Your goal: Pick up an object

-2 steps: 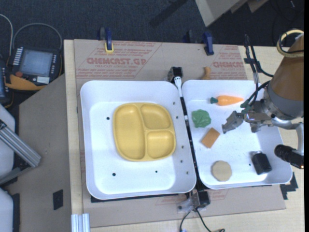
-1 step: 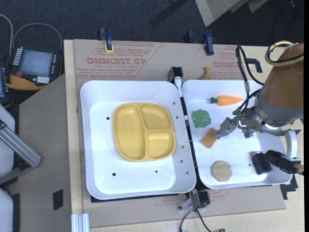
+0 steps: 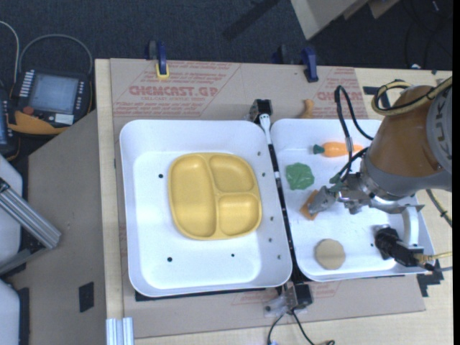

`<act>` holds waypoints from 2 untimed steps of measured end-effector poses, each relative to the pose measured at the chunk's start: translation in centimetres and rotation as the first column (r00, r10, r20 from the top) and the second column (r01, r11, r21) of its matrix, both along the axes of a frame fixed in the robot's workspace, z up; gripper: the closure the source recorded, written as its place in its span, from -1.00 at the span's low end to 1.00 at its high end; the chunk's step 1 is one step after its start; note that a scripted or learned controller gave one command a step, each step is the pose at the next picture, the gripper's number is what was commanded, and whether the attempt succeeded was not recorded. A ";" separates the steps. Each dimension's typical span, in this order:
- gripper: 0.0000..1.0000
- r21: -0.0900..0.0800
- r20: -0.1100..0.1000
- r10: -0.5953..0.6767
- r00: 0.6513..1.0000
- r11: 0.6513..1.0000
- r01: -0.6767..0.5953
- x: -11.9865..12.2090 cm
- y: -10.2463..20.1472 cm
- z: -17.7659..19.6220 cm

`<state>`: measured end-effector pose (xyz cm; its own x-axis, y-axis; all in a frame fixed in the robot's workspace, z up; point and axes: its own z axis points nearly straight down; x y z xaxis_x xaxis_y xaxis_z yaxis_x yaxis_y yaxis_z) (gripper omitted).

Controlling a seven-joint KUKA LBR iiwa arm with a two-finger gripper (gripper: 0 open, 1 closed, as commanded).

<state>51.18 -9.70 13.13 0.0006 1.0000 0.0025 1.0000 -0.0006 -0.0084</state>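
Camera view suggests the gripper (image 3: 327, 198), whether spread or closed I cannot tell, should settle squarely over the orange piece (image 3: 312, 206) just below the green object (image 3: 299, 175).

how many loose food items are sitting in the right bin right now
4: an orange carrot near the far wall, a green piece below it, a small orange-brown piece at the gripper, and a tan round cookie near the front. The arm may hide more.
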 end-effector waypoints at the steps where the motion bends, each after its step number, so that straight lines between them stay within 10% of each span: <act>1: -1.00 -0.001 0.003 0.000 1.000 1.000 0.000 -0.1 0.1 -4.9; 2: 1.00 -0.003 0.010 -0.001 1.000 1.000 0.001 0.0 0.0 -3.6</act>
<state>51.22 -9.66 9.49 0.0015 1.0000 -0.0002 1.0000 -0.0015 0.0012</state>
